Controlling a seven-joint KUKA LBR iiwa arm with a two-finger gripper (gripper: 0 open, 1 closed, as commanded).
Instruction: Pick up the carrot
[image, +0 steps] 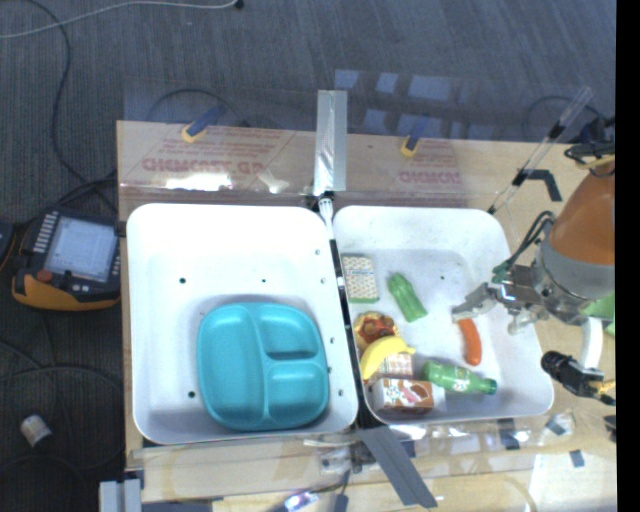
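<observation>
Carrot (470, 341) lies on the right bin (440, 235) floor just below our gripper (480, 303), whose fingers look spread.

A robotics lab, by every sign: bench (230, 150) of bare board bearing two white bins (160, 240), cables (60, 60) trailing over grey carpet (120, 50), teach pendant (70, 262) lying on the floor at left, grey and orange arm (585, 235) reaching in from the right.

The arm (585, 245) is grey with a broad orange band; its claw (497, 300) is pale metal with dark cabling.
</observation>
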